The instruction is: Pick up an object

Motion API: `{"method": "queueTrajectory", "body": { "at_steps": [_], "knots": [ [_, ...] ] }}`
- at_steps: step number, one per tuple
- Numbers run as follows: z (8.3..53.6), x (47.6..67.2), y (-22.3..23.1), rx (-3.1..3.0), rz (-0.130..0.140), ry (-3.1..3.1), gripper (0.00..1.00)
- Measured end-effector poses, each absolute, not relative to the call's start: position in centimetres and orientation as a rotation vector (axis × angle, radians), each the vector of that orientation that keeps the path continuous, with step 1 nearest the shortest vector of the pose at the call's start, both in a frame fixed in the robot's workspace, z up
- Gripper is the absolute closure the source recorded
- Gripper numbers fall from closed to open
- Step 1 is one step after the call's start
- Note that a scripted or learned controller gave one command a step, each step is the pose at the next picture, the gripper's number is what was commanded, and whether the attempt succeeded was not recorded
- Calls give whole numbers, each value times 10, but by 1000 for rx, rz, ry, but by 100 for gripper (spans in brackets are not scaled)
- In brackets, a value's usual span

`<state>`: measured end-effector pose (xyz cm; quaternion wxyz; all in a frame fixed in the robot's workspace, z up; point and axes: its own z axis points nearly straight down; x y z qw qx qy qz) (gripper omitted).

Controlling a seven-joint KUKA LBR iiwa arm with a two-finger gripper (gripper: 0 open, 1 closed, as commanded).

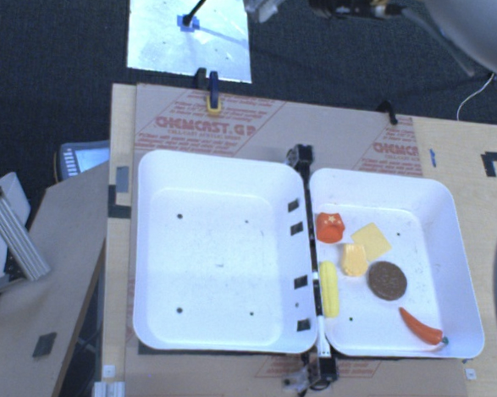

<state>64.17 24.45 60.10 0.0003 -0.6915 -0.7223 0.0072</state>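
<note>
The right bin (461, 251) holds six items: one orange tomato-like piece (330, 227), two yellow cheese pieces (370, 240), one brown cookie (387, 280), one corn cob (329, 289) and one chili pepper (420, 326) at five o'clock. The gripper's (266, 1) state I cannot tell.

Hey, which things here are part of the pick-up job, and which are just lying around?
For the job, all in the right bin:
orange-red piece
yellow wedge
pale yellow block
brown disc
corn cob
red chili

Lying about:
left bin
yellow clamp
</note>
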Motion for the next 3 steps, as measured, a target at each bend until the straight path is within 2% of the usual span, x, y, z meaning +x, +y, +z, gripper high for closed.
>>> {"method": "queueTrajectory", "body": {
  "at_steps": [2,3],
  "knots": [
    [618,645,247,-2164,13,-2283,100],
    [626,647,249,-2162,-1,-2292,100]
  ]
}}
